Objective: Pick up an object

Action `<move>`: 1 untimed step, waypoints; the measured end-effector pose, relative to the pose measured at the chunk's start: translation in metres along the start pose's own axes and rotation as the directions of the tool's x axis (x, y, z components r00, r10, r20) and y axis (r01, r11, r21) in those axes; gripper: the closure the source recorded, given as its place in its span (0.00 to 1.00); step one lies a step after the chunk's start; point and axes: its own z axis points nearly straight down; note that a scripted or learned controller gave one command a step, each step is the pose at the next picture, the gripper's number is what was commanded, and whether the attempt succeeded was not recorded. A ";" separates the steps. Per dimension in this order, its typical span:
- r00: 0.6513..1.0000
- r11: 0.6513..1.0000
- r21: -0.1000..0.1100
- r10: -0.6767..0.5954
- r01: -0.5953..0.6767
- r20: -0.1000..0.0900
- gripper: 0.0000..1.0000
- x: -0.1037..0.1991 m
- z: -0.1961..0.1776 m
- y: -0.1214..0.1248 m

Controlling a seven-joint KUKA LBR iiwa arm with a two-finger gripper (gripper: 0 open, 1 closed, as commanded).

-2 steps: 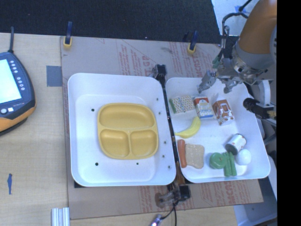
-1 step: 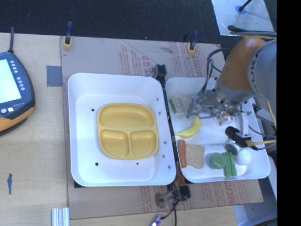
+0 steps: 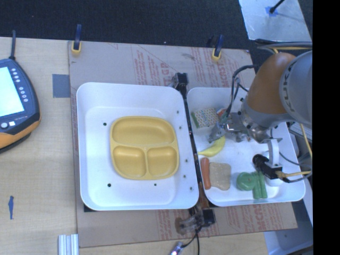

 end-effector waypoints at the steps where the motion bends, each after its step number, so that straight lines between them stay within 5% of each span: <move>1: 1.000 1.000 0.004 -0.001 0.001 -0.002 0.00 0.014 0.001 -0.014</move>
